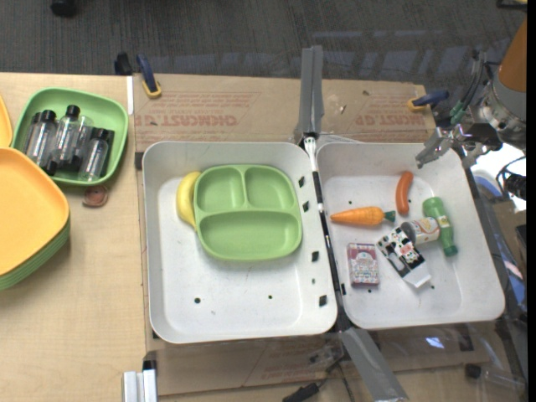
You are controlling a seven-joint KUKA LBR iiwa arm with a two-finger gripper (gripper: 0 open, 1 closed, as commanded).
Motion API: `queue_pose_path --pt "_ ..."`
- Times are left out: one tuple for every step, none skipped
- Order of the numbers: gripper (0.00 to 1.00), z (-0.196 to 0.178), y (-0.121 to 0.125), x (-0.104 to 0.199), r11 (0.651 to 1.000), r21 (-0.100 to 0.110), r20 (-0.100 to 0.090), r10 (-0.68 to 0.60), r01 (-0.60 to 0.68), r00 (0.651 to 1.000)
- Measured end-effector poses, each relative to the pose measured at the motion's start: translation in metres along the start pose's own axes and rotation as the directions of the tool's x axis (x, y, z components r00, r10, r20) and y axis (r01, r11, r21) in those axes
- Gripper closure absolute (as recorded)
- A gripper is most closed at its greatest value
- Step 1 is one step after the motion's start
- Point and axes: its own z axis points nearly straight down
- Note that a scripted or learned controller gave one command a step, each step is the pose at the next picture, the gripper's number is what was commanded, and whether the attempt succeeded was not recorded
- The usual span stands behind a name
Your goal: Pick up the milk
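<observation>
Milk (404, 252) in rt bin (368, 312), by carrot (358, 217), claw (448, 141) at rim

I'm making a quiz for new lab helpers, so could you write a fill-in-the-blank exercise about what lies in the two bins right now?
1. The green three-compartment plastic plate lies in the ____ white bin.
2. The orange toy carrot lies in the ____ white bin.
3. The black-and-white milk carton lies just right of the small ____ box.
4. Beside the plate, at its left edge, lies a ____ toy banana.

Missing words: left; right; pink; yellow
</observation>
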Motion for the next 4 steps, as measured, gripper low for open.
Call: queue_pose_path --pt "1.00 -0.008 0.000 -0.001 1.000 0.001 0.001 -0.002 0.002 1.000" --pt "1.00 0.026 -0.065 0.044 0.996 0.000 0.000 -0.084 0.084 0.996" --pt "1.00 0.011 -0.140 0.084 0.996 0.001 -0.001 0.091 -0.091 0.996" --pt "1.00 0.052 -0.115 0.144 1.000 0.002 0.000 -0.014 0.014 1.000"
